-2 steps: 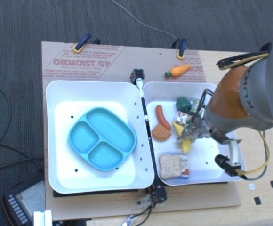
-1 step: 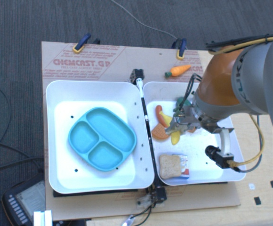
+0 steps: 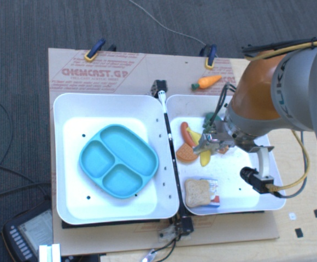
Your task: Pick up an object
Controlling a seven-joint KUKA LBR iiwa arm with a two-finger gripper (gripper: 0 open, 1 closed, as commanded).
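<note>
In the right bin (image 3: 268,201) lie the small toy foods — a red sausage (image 3: 186,132) slanting beside a yellow piece (image 3: 205,157), an orange slice (image 3: 186,154) touching both, and a tan bread slice (image 3: 198,192) lying flat near the front wall. 1 toy carrot (image 3: 208,82) lies on the desk behind the bin.

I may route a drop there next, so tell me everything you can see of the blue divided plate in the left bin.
The light blue, plastic-looking divided plate is a rounded oval with three compartments: one long one along its upper right, and two smaller ones at left and bottom. It lies flat, right side up, turned diagonally near the middle of the left shallow white bin, resting on the bin's floor and apart from its walls. Nothing lies in its compartments.
</note>
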